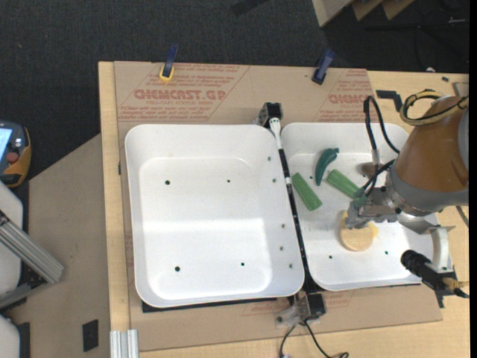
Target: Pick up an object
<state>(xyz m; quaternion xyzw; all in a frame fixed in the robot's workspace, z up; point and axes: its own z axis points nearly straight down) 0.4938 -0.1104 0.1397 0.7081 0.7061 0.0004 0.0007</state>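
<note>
Camera view: gripper (358, 218) hangs low in the right bin (328, 271), directly over a tan disc (358, 238), apparently placed to grasp it; whether it grips cannot be told; three green pieces (307, 191) lie just left.

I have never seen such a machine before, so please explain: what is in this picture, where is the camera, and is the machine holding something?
One camera looks down at a slant on a bench. The grey and orange shape is a robot arm reaching in from the right. Its gripper is low over a tan round disc in the right white bin. Three green pieces lie there too. The left white bin is beside it. Whether anything is held cannot be told.
</note>
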